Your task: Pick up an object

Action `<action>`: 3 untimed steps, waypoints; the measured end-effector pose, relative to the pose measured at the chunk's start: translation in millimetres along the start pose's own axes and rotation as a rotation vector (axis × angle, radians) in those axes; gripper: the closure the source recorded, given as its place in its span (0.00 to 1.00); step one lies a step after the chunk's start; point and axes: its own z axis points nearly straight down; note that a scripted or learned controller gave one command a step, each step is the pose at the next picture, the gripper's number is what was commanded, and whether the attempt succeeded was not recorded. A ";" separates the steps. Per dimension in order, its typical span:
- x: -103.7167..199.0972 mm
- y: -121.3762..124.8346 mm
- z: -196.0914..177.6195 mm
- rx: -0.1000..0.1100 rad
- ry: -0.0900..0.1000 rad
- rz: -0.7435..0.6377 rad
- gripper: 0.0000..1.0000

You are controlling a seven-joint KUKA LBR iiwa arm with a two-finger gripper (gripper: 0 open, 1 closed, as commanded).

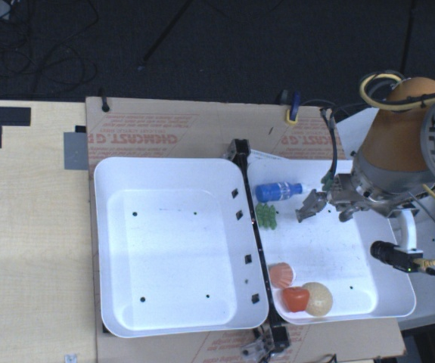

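Blue plastic makes up the little bottle (278,192), which lies on its side near the top left of the right bin (353,297), just above a green bumpy toy (266,216). It looks light, hard and a bit slippery, so it may roll; I would grab it across its middle. The gripper (312,204) hangs just beside its cap end, holding nothing. I cannot tell how far apart its fingers are, because they look dark and blurry.
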 end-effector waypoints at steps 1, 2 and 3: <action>-67.5 14.9 -32.1 -0.003 -0.003 0.003 0.00; -102.7 -29.2 -24.2 0.004 0.000 0.004 0.00; -102.5 -27.5 -34.4 0.002 0.001 0.004 1.00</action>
